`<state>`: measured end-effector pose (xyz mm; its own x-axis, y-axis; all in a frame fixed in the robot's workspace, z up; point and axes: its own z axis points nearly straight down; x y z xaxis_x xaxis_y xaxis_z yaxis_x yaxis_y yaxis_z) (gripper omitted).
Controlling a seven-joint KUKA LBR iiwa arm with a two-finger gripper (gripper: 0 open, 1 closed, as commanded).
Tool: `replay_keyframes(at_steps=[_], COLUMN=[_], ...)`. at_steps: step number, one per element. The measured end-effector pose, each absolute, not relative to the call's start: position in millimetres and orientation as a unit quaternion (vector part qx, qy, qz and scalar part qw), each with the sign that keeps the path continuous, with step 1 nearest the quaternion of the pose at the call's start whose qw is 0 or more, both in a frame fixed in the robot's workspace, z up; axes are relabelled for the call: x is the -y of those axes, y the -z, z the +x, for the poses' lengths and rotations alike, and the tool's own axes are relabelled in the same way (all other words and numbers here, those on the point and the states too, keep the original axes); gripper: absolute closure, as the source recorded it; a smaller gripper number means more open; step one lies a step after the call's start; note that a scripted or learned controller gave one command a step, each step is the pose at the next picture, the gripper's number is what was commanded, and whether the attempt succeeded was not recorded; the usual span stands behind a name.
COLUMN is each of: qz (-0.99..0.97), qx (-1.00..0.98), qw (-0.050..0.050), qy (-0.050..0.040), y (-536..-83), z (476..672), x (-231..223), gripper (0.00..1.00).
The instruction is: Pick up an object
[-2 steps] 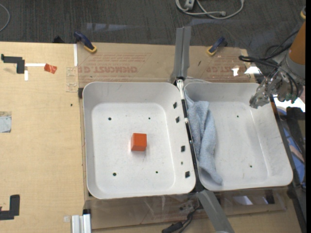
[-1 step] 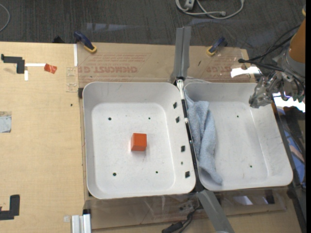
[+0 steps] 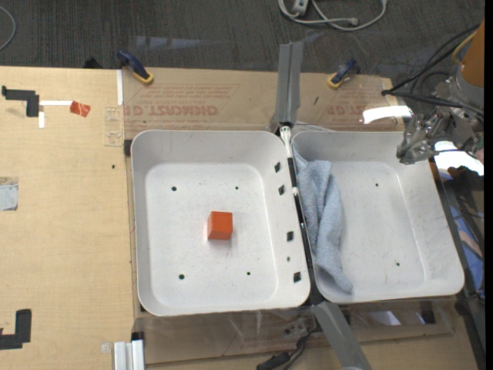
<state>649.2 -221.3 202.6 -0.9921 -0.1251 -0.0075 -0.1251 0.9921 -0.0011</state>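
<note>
An orange-red cube (image 3: 220, 226) sits near the middle of the left white bin (image 3: 158, 206). A light blue cloth (image 3: 322, 214) lies crumpled along the left side of the right white bin (image 3: 416, 230), draped against its wall. My gripper (image 3: 414, 146) hangs over the far right corner of the right bin, well away from the cloth and the cube. Nothing shows between its fingertips.
A grey divider bar (image 3: 289, 83) runs between the two bins at the back. Clamps (image 3: 135, 66) hold the cardboard sheet behind the bins. Cables (image 3: 439, 60) trail at the upper right near the arm. A wooden board (image 3: 54, 206) lies left of the bins.
</note>
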Motion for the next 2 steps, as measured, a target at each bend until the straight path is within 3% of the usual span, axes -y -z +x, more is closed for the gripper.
replay_keyframes(at_steps=[2], qz=[-0.274], qx=[-0.962], qw=[0.004], qy=[0.0005], y=[-194.2], z=[660.6], x=[221.1], gripper=[1.00])
